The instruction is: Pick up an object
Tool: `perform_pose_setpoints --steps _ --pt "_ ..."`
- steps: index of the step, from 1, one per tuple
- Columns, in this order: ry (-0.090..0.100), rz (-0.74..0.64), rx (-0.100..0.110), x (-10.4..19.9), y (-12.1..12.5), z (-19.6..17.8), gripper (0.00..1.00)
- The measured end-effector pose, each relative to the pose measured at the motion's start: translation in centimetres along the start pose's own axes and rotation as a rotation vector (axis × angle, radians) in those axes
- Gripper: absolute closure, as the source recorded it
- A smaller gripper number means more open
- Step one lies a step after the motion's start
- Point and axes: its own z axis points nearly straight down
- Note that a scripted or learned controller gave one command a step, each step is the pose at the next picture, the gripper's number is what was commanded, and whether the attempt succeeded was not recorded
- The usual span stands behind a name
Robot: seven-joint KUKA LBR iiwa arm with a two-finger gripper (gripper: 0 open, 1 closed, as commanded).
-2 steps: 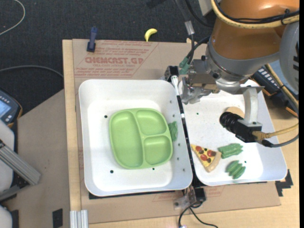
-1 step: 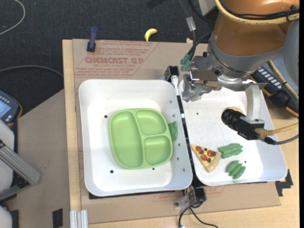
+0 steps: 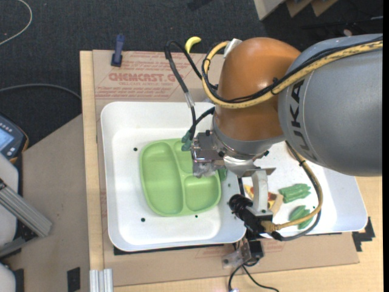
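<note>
A light green divided plate (image 3: 172, 178) lies in the left white bin (image 3: 121, 163). My gripper (image 3: 203, 160) hangs over the plate's right edge, under the arm's orange band, and the wrist hides its fingertips. In the right bin (image 3: 346, 212) lie a green leafy toy (image 3: 294, 192) and a smaller green piece (image 3: 299, 213), with a bit of orange and yellow beside them.
The arm's large grey and orange body covers most of the right bin and the divider between the bins. A blue clip (image 3: 117, 50) and a yellow object (image 3: 192, 41) sit on the cardboard behind the bins. Cables trail off the front edge.
</note>
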Motion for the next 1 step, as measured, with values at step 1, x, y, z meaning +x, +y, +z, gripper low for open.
perform_pose_setpoints --steps 1 --pt "0.007 0.005 -0.034 -2.54 1.06 -18.72 1.00"
